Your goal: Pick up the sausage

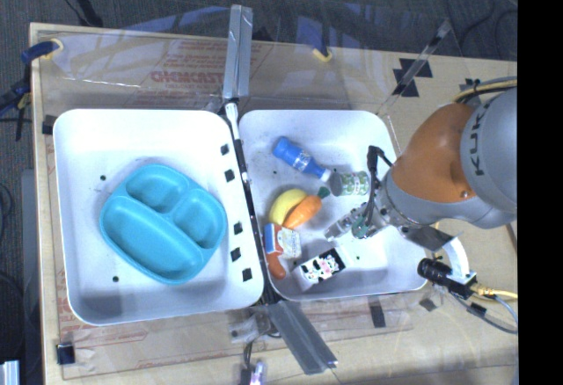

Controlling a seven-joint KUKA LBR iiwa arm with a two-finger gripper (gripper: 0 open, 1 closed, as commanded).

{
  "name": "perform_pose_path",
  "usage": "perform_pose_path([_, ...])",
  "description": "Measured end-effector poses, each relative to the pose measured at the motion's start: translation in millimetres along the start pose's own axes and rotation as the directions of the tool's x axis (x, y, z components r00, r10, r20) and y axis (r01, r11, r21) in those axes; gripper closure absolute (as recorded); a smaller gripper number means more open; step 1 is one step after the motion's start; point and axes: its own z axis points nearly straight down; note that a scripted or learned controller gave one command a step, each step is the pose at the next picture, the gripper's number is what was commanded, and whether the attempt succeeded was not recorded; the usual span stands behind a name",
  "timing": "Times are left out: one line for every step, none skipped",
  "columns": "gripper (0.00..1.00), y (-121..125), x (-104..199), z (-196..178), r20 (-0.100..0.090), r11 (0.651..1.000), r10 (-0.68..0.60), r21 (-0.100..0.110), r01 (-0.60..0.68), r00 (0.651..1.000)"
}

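Sausage [275, 267], reddish-orange, lay at the near-left corner of the right bin [308, 124], against its wall and partly under a small packet [283, 241]. The table [440, 330] carried that bin and the left bin [79, 137], where a blue plate [164, 221] sat. The arm [440, 168] reached into the right bin, jaws low, right of a lemon [283, 203] and carrot [305, 210], apart from the sausage; whether they were released or clenched could not be told. The step looked like the approach. Next, the jaws would need to move left past a black-and-white toy [318, 267] and descend astride the sausage.
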Motion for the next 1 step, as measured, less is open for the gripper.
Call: perform_pose_path([1.0,1.5,-0.5,-9.9,0.002,1.0,-0.006,-0.001,0.006,1.0])
